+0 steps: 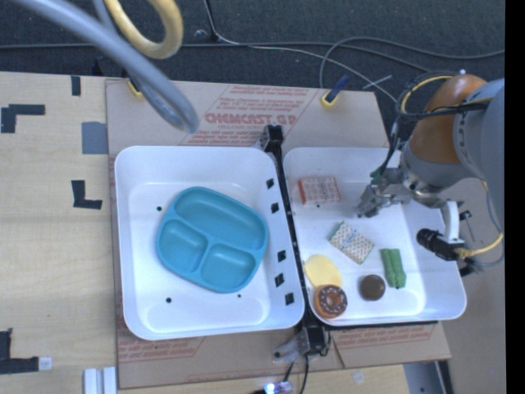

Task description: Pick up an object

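The robot's grey metal hand (371, 203) is hanging near the right white bin's (443, 306) far edge, open or closed I cannot tell, and could be missing the small speckled square packet (352, 242) lying flat mid-bin, sliding it away.

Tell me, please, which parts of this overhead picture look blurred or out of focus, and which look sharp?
In the camera view, the grey hose and yellow loop at top left are blurred, close to the lens; the blue tray, doughnut and green piece in the bins look fairly sharp; the gripper is soft.
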Robot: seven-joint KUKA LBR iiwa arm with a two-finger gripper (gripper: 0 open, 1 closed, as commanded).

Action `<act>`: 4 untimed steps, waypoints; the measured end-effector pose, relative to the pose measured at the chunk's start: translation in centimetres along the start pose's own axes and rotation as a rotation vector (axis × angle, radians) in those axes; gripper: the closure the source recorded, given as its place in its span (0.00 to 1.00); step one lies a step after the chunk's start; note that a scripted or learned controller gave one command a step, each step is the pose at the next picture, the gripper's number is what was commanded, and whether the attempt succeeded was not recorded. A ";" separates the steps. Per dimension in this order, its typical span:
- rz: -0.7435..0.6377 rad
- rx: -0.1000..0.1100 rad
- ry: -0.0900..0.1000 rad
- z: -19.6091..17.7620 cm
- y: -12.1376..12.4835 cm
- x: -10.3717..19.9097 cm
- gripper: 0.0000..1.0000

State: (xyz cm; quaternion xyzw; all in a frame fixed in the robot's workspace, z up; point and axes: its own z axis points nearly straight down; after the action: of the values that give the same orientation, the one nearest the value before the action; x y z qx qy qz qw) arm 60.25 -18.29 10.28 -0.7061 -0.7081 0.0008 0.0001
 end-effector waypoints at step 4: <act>-0.005 -0.003 0.002 -14.6 0.2 5.3 1.00</act>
State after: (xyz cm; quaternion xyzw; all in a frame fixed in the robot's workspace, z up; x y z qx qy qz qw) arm 60.49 -12.97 24.86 -0.7045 -0.7097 -0.0009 0.0001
